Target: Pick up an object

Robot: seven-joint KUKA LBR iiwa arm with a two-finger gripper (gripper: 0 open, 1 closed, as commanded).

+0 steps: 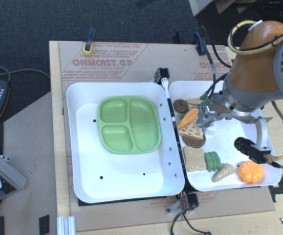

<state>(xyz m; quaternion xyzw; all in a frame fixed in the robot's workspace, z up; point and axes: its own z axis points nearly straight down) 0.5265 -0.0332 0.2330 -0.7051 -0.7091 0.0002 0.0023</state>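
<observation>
Gripper point(208, 112) position: low in the right bin point(229, 180), beside the carrot point(188, 117) and sandwich wedge point(190, 130); grip state cannot be determined. Left bin point(82, 170) contents: green divided plate point(129, 125). Right bin contents: brown cookie point(180, 105), bread slice point(195, 158), green ridged piece point(212, 160), orange pumpkin point(250, 172).

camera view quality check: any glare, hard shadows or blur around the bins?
Camera view: lighting is even and soft; the green plate casts only a faint shadow on the left bin. The arm's orange band carries a mild sheen, nothing blown out. Toy food in the right bin reads slightly soft, and the gripper is hard to resolve against it.
</observation>
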